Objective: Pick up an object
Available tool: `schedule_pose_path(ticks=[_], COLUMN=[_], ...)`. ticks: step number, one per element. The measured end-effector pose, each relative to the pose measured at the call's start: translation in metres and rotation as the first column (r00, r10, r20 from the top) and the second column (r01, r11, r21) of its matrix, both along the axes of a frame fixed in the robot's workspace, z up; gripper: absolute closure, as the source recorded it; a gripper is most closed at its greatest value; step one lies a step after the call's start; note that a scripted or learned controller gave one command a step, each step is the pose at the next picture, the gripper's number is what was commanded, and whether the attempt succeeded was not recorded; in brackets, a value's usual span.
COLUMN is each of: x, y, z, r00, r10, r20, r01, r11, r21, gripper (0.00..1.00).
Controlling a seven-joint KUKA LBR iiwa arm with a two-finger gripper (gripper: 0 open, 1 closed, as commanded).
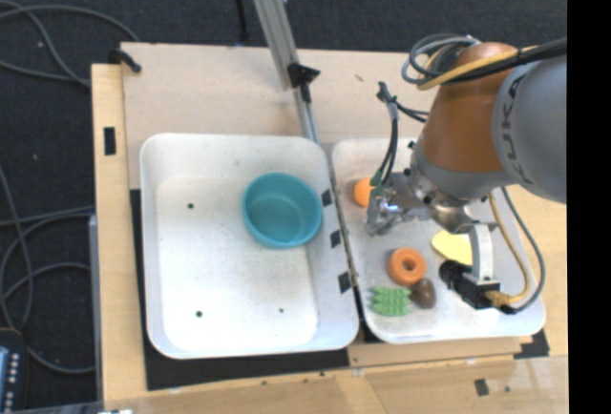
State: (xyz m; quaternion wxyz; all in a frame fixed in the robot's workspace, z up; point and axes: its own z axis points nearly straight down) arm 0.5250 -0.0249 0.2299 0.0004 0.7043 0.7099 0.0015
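Below my gripper (384, 212) – orange ring (408, 265), brown lump (423, 293) and green piece (389, 300) crowd the floor. Orange ball (362, 192) just left. Beyond it, left bin (172, 240) open around teal bowl (282, 210).

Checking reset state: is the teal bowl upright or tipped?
Upright. The teal bowl sits in the left bin with its round rim facing up and its inside visible, holding nothing.
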Motion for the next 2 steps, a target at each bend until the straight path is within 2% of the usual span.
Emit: schedule_pose_path(ticks=[1, 2], x=[-0.002, 0.010], y=[0.045, 0.093], z=[0.008, 0.008], r00=[1.000, 1.000], r10=[0.000, 0.000], r20=[0.000, -0.002], r01=[0.000, 0.000], r11=[1.000, 1.000], r21=[0.000, 0.000], gripper=[1.00, 1.00])
